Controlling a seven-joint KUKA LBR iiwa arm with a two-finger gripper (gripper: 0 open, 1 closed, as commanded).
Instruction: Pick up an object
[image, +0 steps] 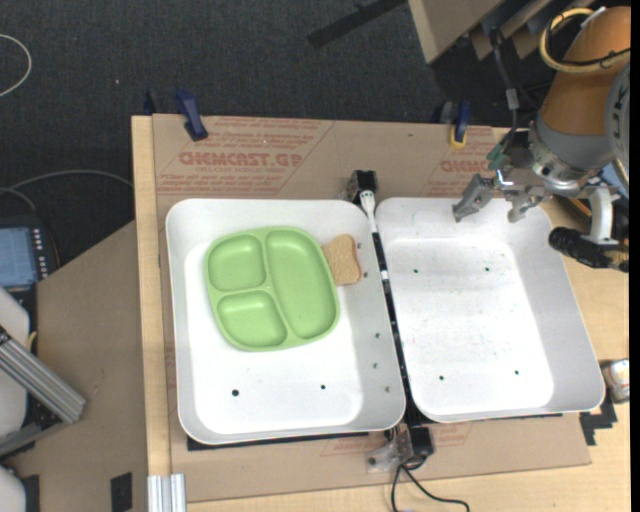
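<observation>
— What's there to pick?

— In the left bin, a green divided plate with three compartments, and a small tan slice, perhaps bread, touching its right rim.

— And the hand?

— The hand hangs over the right bin's far edge, fingers spread, nothing between them, well apart from both.

— Which is easier?

— I'd judge the plate light, stiff, slick plastic; pinch its raised rim. The slice looks soft and crumbly, lying flat; close gently across its narrow width.
</observation>
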